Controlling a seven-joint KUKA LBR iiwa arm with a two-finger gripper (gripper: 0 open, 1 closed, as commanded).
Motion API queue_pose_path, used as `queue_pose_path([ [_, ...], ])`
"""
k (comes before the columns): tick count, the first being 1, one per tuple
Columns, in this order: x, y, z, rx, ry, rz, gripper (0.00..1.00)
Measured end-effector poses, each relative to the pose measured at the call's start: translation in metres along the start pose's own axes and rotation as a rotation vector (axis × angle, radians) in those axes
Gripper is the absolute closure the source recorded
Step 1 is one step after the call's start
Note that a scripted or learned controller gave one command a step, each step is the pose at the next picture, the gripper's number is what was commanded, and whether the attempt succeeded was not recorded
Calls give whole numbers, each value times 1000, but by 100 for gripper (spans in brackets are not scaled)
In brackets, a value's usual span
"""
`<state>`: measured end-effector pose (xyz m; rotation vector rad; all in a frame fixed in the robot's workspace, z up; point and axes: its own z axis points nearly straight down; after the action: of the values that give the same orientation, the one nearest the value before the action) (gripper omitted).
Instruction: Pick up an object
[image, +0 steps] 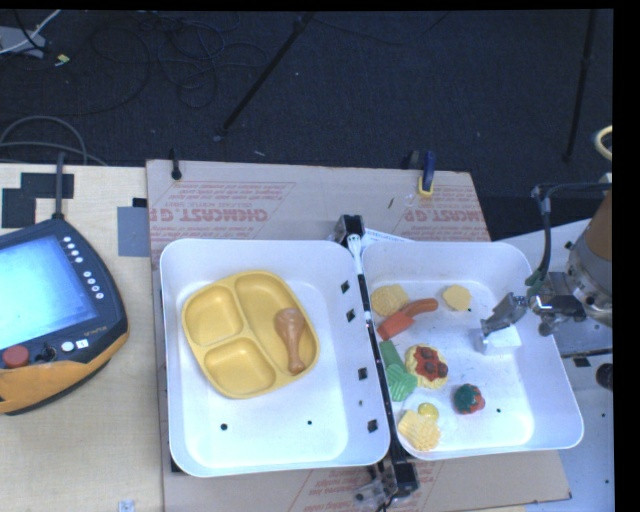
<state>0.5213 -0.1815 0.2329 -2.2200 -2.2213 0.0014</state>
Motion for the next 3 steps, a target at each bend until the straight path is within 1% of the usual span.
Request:
queue_pose_path([
  [1, 69, -50, 127, 15, 8, -1, 0],
  [2, 93, 11, 143, -4, 0, -2, 0],
  [3, 101, -49, 137, 7, 3, 0, 0],
])
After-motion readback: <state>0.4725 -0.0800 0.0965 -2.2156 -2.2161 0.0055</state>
